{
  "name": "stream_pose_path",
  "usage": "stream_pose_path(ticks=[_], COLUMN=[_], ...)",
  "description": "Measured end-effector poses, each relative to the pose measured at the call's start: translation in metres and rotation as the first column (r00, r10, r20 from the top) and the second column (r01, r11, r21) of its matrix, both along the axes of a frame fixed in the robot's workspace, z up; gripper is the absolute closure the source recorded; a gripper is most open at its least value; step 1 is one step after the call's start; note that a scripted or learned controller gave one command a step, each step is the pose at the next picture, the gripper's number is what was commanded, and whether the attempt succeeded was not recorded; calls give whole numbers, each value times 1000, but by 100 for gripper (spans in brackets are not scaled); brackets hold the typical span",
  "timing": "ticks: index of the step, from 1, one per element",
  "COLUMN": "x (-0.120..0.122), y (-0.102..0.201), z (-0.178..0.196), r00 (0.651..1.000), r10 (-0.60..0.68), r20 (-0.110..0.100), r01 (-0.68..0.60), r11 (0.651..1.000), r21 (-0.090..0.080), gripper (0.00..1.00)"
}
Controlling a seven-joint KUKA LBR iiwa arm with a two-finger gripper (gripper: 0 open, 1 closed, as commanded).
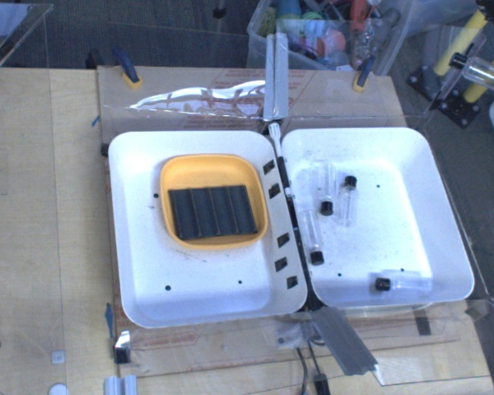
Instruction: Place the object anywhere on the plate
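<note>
maybe the arm [484, 72], blurred, far upper right.

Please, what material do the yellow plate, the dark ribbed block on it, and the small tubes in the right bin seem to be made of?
The plate looks like matte yellow plastic: even colour, soft rounded rim. The dark ribbed block seems to be rubber or foam, dull black, without shine; I cannot tell which. The tubes look like clear plastic or glass, since the white bin shows through them, with black caps.

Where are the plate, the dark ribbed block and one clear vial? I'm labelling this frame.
yellow plate [171, 174]: camera view, on its bare upper-left rim.
dark ribbed block [212, 211]: camera view, on the middle of its grooved top.
clear vial [403, 284]: camera view, on its transparent body, right of its black cap.
</note>
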State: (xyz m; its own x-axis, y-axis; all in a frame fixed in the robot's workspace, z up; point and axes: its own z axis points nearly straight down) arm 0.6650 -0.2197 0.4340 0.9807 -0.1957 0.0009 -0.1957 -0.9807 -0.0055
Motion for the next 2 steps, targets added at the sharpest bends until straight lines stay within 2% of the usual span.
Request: stream_pose_path(ticks=[2], x=[-3], y=[0], z=[0], r00=[1000], r10=[-3], r20=[1], r01=[3], r11=[1000], r21=[0], gripper=[100])
